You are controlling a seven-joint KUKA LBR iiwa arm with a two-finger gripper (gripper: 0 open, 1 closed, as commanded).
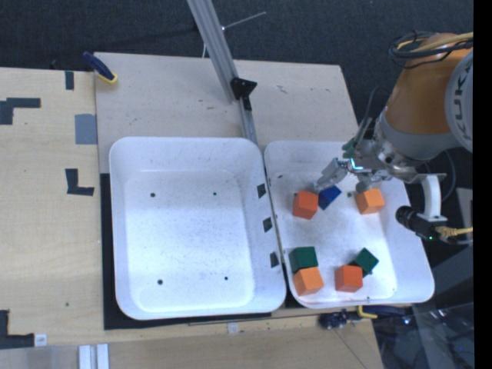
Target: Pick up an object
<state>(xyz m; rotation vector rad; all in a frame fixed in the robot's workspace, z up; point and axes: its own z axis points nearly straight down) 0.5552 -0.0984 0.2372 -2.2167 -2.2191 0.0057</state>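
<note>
Two white bins (123, 160) sit on the bench; over the right one the gripper (352, 177) hangs beside a blue block (330, 197), jaw state unclear.

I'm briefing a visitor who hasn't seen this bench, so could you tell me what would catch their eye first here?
The grey and orange arm reaching in from the right stands out first, its hand low over the far part of the right bin. Next come the bright blocks scattered there: an orange cube touching a blue block just by the hand, and another orange cube beside it. The left bin sits alongside.
</note>
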